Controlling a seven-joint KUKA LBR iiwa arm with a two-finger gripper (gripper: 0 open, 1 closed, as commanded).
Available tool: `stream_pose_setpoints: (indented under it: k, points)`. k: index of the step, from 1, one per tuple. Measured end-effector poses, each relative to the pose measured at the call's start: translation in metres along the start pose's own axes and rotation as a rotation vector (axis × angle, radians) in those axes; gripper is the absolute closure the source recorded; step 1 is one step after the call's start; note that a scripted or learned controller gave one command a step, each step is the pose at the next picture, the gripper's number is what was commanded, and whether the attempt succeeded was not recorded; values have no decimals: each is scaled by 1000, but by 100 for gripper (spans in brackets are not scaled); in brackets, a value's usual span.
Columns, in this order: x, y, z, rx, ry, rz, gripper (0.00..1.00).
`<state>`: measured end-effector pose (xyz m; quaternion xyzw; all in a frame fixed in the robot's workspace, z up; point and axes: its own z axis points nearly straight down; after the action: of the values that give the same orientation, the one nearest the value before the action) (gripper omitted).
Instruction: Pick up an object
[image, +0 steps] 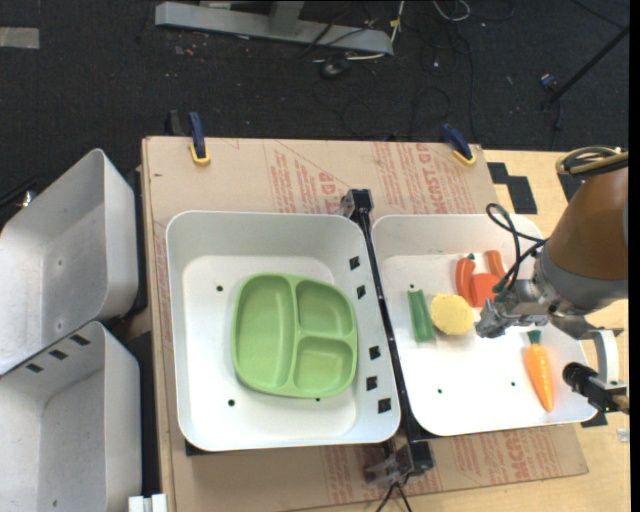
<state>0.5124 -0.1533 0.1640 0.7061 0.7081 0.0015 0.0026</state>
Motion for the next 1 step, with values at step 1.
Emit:
stream_pose_setpoints:
  k: [1]
  points:
    - [-5, 1, -43, 2, 0, 1, 100]
